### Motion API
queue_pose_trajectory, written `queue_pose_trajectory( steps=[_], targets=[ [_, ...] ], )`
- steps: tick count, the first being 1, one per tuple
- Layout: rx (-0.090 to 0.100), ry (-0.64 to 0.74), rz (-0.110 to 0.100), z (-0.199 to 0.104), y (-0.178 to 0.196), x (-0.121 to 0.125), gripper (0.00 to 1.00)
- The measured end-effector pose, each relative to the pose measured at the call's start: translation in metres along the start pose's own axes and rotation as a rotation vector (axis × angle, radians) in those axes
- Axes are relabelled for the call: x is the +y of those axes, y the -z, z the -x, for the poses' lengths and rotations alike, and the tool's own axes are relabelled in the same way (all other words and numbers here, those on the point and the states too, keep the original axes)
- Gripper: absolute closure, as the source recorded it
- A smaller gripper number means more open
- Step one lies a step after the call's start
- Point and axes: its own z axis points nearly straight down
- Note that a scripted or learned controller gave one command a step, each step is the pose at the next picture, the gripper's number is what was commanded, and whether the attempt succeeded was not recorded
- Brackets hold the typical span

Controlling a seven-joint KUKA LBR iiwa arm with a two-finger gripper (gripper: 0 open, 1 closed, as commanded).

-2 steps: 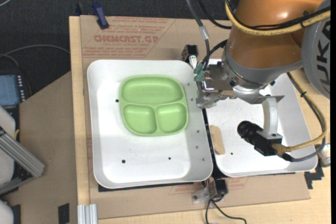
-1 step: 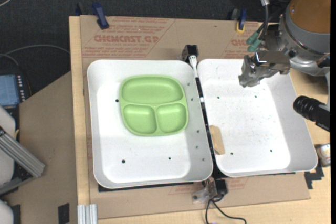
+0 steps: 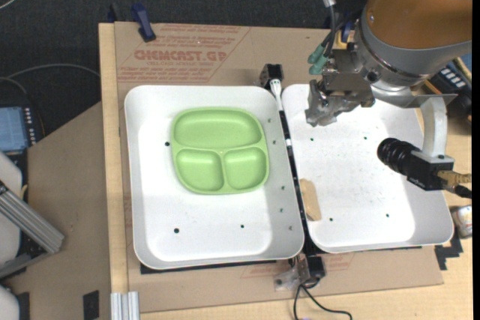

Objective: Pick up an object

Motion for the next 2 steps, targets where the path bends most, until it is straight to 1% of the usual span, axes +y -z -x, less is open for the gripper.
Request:
queue_pose_trajectory(
  steps=[1, 2],
  targets=[
    [0.0, -0.004, 0.003, -0.008, 0.048, 0.001, 1.0],
    [-0.002, -0.001, -0.008, -0.048, 0.032, 0.0, 1.0]
  ],
)
